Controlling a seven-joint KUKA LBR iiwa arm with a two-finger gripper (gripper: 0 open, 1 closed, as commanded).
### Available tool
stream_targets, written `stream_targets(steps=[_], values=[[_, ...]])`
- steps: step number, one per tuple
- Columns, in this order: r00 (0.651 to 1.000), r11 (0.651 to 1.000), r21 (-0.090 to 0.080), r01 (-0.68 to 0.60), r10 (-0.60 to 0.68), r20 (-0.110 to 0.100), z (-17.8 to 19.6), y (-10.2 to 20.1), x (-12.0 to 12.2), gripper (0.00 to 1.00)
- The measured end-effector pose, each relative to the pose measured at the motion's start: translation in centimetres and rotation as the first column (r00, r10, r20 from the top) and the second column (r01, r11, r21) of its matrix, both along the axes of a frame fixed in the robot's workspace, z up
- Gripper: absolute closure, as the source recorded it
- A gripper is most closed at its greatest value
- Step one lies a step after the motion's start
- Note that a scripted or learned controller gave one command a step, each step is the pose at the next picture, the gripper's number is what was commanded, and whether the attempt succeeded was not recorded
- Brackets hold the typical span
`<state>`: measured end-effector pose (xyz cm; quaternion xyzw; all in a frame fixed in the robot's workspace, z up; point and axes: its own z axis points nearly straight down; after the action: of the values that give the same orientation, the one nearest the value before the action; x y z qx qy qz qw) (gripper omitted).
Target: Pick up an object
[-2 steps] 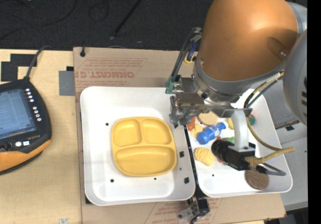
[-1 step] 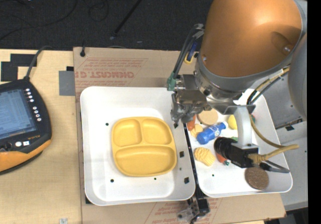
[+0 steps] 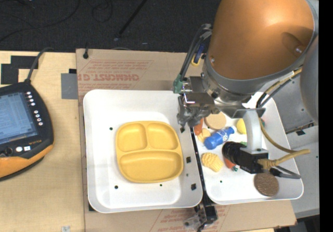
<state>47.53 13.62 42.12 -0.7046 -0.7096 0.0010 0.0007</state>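
Nearest lies a flat, speckled brown round disc (image 3: 267,184), in the right-hand shallow white plastic bin (image 3: 229,188), well right of the glossy yellow moulded plastic plate with three compartments (image 3: 149,151). That plate lies flat in the left white bin (image 3: 99,137). A ribbed pale-yellow lump (image 3: 211,161) sits just right of the plate, past the wall the two bins share. Farther back, right of the plate, a smooth blue bottle (image 3: 219,138) lies on its side beside a matte tan round disc (image 3: 216,120). The jaws hang at the plate's far right corner, over the shared wall; released or clenched, I cannot tell.
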Motion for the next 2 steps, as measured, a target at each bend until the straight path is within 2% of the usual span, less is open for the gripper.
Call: stream_targets(steps=[2], values=[[1.0,1.0,0.0,-0.01,0.01,-0.003,1.9,0.25,-0.01,1.0]])
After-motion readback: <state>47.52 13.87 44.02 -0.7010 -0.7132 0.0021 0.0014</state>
